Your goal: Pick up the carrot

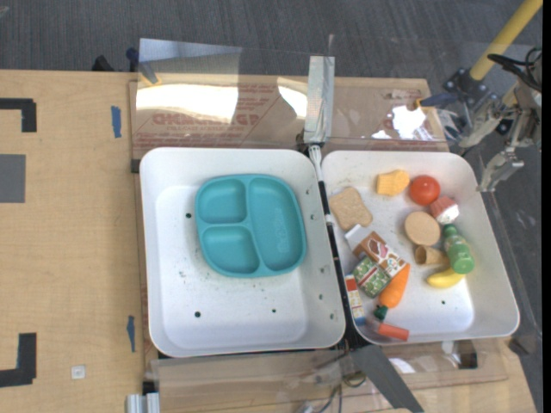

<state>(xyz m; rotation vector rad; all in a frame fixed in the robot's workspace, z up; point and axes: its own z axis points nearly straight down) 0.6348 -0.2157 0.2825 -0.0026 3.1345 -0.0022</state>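
Lying orange carrot lower middle of right bin, beside snack packet; gripper at right edge, grip state unclear.

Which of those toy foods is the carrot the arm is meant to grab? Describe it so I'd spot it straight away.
Look in the right-hand white bin, the one crowded with toy food, not the one holding the teal plate. Near its front edge, towards the middle divider, the carrot lies slanted just below a small printed packet. It is the plain orange, tapered piece, left of the yellow banana.
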